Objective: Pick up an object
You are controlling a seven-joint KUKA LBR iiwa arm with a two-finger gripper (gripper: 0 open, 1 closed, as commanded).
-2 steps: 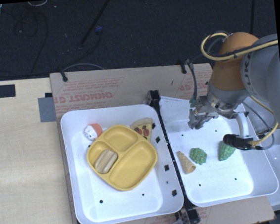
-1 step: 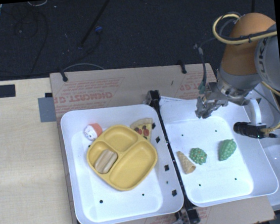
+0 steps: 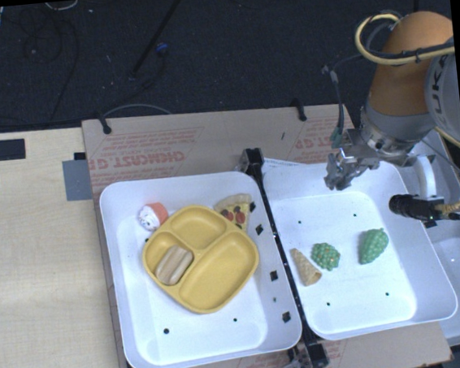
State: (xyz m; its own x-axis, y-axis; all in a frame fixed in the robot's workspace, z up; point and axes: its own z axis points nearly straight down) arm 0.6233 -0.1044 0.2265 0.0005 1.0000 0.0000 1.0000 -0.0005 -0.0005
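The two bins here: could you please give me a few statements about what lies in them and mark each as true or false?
1. The yellow divided tray lies in the left bin. True.
2. A bread-roll-shaped piece sits in one compartment of that tray. True.
3. The pizza slice lies in the right bin. False: it lies in the left bin, at the tray's far edge.
4. The right bin holds two green pieces and a tan cone. True.
5. The gripper hangs over the left bin. False: it is over the right bin's far edge.
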